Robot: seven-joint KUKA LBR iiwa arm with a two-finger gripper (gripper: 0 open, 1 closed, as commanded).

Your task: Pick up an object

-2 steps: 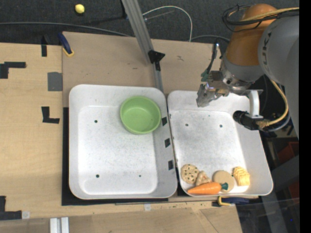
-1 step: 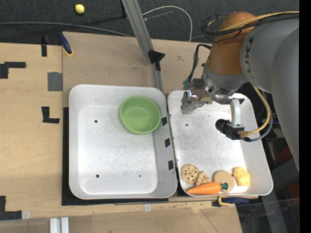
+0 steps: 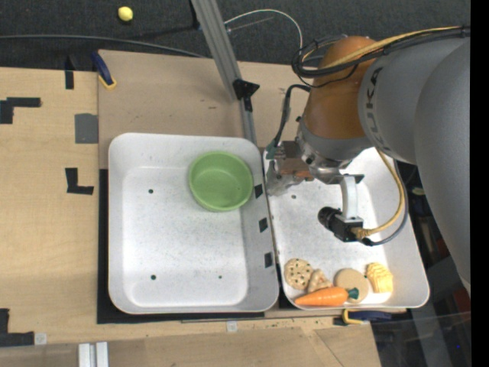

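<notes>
My arm's gripper (image 3: 286, 176) hangs over the right bin's (image 3: 405, 281) far-left corner; I cannot tell its state. A carrot (image 3: 325, 297) lies lengthwise along the near wall, tip left, beside cookies (image 3: 298, 272). Mid-bin floor stays open.

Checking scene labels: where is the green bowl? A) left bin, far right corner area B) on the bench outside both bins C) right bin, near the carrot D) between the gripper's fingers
A: the green bowl sits inside the left bin, toward its far right part, apart from the carrot in the right bin.
</notes>
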